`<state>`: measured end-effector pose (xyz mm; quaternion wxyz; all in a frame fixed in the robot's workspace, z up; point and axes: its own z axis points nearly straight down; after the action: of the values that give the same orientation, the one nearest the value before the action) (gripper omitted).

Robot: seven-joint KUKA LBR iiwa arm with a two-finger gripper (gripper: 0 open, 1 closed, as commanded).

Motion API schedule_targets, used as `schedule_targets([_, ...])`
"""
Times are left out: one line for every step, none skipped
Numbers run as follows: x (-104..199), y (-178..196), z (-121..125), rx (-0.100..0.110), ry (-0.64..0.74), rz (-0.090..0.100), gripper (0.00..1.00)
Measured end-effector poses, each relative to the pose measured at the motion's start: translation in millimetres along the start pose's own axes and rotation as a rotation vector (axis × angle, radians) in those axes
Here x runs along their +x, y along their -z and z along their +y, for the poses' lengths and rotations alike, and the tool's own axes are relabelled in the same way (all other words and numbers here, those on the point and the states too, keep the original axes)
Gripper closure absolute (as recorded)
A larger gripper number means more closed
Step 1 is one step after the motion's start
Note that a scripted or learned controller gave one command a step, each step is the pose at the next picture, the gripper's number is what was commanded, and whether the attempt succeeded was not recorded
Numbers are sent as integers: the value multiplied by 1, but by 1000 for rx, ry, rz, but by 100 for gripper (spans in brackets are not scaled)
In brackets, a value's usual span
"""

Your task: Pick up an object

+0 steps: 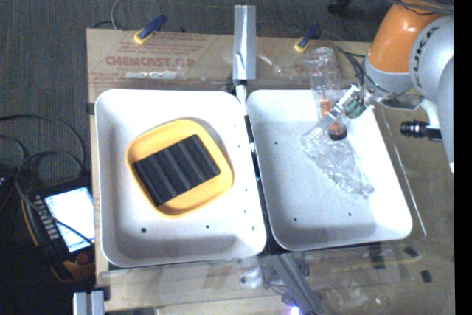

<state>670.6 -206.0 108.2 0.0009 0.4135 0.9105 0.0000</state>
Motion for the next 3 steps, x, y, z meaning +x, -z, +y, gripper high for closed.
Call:
schedule_targets([9,-1,-4,-17,-101,-15,0])
schedule_targets([-1,-1,1,3,-40,5,0])
schedule_targets([19,13,-48,2,-22,0,0])
